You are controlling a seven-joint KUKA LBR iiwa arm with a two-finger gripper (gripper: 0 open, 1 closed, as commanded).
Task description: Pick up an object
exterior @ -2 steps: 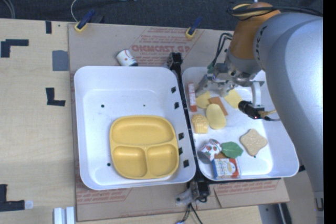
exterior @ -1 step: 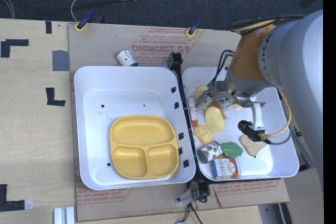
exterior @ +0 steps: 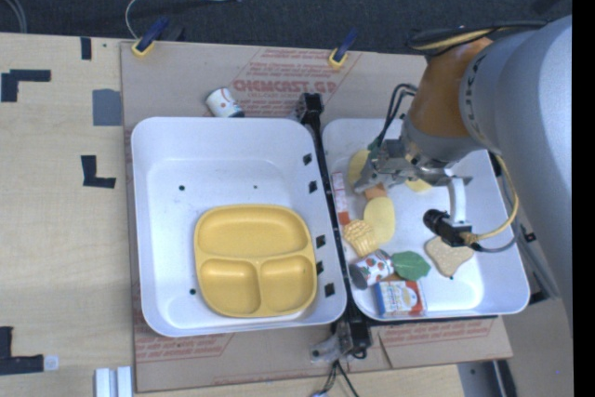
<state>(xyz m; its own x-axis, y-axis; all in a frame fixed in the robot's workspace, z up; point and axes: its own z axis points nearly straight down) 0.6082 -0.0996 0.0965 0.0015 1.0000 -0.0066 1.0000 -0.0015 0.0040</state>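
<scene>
Over right bin (exterior: 502, 293), I see hand (exterior: 379, 177) low at pile's 12 o'clock; finger state, cannot tell. Pale yellow food piece (exterior: 379, 217) just beneath, likeliest target; yellow divided tray (exterior: 256, 258) sits in left bin (exterior: 149, 200).

Two white bins, left (exterior: 158, 228) and right (exterior: 493, 284), are seen as smooth glossy plastic. The yellow divided tray (exterior: 253, 258) looks like matt plastic. Brown cardboard (exterior: 186, 74) is laid beneath, matt and printed. The bench (exterior: 56, 228) is finished in pale wood grain. The arm (exterior: 521, 98) is shown as smooth grey casing with a satin orange band (exterior: 442, 93).
</scene>
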